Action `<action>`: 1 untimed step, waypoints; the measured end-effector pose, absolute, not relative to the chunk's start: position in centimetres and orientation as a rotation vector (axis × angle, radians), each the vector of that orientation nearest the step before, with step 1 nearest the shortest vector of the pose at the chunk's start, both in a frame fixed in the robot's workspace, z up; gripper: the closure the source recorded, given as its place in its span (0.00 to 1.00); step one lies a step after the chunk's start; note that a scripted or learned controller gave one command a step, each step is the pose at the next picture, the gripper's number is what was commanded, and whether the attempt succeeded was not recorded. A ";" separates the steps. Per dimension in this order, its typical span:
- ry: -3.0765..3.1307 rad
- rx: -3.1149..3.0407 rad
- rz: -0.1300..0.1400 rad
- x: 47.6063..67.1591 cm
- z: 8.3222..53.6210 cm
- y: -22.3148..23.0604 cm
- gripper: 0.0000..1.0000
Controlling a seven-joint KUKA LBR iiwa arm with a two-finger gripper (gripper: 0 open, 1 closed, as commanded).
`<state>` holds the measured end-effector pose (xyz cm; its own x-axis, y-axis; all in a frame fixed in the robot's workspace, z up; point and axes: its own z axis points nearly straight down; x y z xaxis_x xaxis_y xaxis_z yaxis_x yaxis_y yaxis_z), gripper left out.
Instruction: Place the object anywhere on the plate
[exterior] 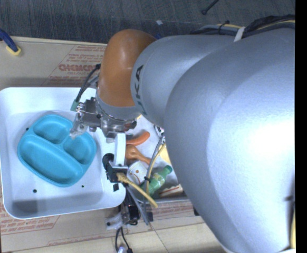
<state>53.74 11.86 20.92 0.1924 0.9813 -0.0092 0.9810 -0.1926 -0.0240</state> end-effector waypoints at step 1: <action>-1.988 -2.416 0.035 53.7 20.9 11.9 0.00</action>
